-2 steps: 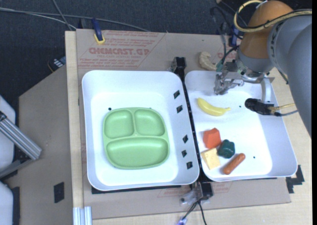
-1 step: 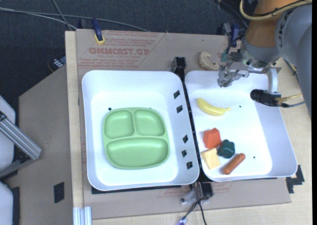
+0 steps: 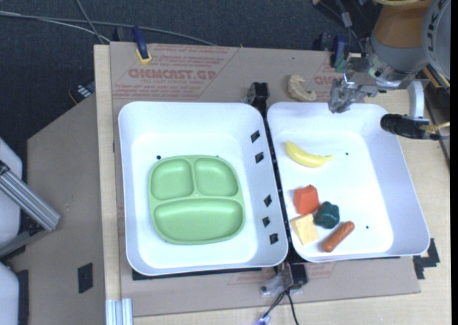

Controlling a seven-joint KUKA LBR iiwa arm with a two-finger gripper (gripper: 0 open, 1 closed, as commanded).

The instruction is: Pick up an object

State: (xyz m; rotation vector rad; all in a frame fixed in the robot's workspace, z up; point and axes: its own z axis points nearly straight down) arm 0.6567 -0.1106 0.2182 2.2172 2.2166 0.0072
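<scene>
the grey two-finger pincer hangs above the far rim of the right-hand shallow white plastic bin; nothing is between its tips, and from where i stand i cannot tell its opening. nearest below it lies the curved yellow toy banana, apart from other items. farther toward the near wall, a red block, dark teal lump, pale yellow wedge and orange-red sausage are packed touching. recommendation: take the banana, descend centred, close across its narrow width.
</scene>
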